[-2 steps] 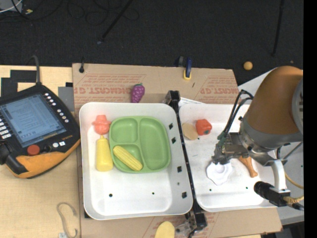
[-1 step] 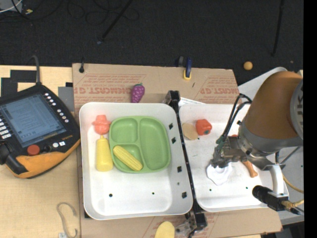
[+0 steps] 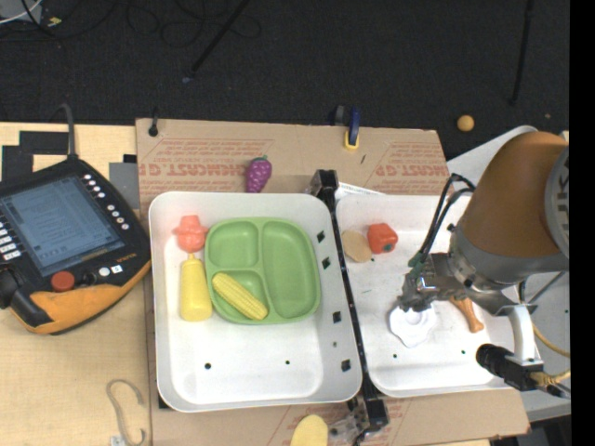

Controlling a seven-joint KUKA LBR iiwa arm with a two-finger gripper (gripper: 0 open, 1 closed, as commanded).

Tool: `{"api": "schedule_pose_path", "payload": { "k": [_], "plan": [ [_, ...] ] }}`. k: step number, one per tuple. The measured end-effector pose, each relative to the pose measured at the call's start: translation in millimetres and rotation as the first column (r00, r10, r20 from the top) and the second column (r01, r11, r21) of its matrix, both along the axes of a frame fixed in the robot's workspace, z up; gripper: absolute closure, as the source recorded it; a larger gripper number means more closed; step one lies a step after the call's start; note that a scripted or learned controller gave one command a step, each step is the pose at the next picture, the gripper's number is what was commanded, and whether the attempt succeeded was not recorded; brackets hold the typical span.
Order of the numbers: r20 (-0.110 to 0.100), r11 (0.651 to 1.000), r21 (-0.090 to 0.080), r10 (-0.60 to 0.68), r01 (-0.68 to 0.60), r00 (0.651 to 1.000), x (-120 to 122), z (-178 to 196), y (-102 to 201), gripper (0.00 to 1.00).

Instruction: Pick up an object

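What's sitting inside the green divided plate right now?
A yellow corn cob lies in the green divided plate, across its lower-left compartment and over the rim. The other two compartments look bare; whatever is beneath the corn is covered.

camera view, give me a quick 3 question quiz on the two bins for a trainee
1. True or false: the corn cob lies on the green tray.
2. Which bin holds the red pepper? A) left bin B) right bin
3. Fill in: the gripper is above a ____ object in the right bin.

Key: 1 true; 2 B; 3 white
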State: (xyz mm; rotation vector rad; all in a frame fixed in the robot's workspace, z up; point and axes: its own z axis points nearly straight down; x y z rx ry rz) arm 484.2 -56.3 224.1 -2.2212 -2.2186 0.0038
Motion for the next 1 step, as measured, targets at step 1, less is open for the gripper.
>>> {"api": "schedule_pose_path", "payload": {
  "k": [1],
  "plan": [
    [-0.002, 1.000, 0.001, 0.000, 0.000, 1.000, 2.6, -7.2, 5.0, 1.00]
  ]
}}
